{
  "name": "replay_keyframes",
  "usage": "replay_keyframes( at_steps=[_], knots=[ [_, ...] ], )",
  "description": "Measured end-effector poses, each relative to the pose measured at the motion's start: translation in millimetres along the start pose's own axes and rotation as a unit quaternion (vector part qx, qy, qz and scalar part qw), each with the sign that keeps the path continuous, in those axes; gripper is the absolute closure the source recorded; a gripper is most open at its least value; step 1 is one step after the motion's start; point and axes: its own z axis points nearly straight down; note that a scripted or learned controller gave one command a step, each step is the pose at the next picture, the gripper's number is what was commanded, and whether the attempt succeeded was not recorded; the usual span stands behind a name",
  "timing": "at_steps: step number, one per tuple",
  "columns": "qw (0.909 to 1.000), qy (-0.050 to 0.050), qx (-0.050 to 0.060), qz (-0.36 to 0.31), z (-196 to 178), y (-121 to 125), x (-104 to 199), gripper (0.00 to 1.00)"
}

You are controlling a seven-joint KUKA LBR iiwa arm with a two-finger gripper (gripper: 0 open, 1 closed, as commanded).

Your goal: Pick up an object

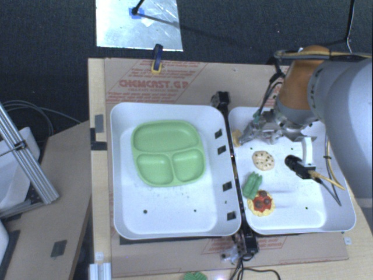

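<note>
Hovering in the right bin (335, 214) above a cookie (263, 160), the hand (259, 130)—grip state unclear.

A green three-compartment plastic tray (169, 153) sits in the left white shallow bin (122, 209); in the right white shallow bin (326, 214), a round speckled cookie (263, 160) lies at 12 o'clock from a green leafy toy (252, 185) and a yellow-and-red toy pizza (260, 203).

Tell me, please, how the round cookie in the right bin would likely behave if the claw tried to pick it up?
The cookie lies flat like a thin disc, so it probably offers little edge to pinch. It looks small and likely light, so a nudge might slide it across the smooth right bin.
</note>
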Motion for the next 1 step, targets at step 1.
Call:
replay_keyframes(
  at_steps=[1],
  knots=[
    [1.0,0.001,0.005,0.003,1.2,-58.0,-3.4,0.0]
  ],
)
